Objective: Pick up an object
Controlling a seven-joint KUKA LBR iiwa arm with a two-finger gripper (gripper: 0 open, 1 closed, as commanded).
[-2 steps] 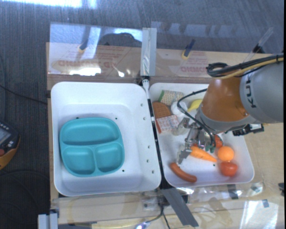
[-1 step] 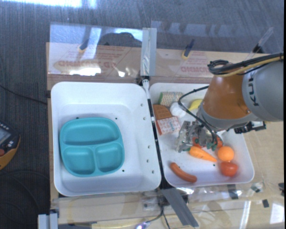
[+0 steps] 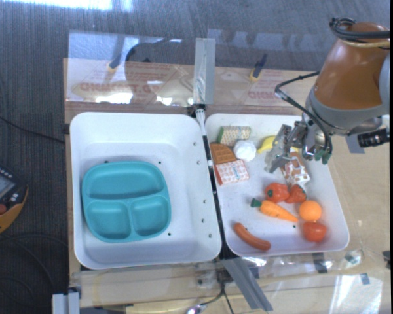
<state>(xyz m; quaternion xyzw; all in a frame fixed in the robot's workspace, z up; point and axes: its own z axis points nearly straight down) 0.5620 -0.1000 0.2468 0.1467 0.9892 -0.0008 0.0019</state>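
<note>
The gripper (image 3: 283,154) hangs low over the upper right part of the right bin (image 3: 334,237), just above a small red-and-white packet (image 3: 295,173); whether its fingers are apart or together I cannot tell, and nothing is plainly held between them. That packet looks the likeliest target; it is probably light, thin and slightly crushable, so a hold across its narrow sides seems best, though it may slide on the smooth bin floor. The things beside it look like hard toy food: a red tomato (image 3: 276,191) touching the packet's lower edge, a carrot (image 3: 277,210), an orange (image 3: 310,210), and a sausage (image 3: 251,236) lying apart near the front; round ones would likely roll or slip from a pinch. Room is tight around the packet, freer toward the sausage. The left bin (image 3: 85,126) holds a teal divided tray (image 3: 124,199); a raised divider (image 3: 211,175) stands between the bins.
</note>
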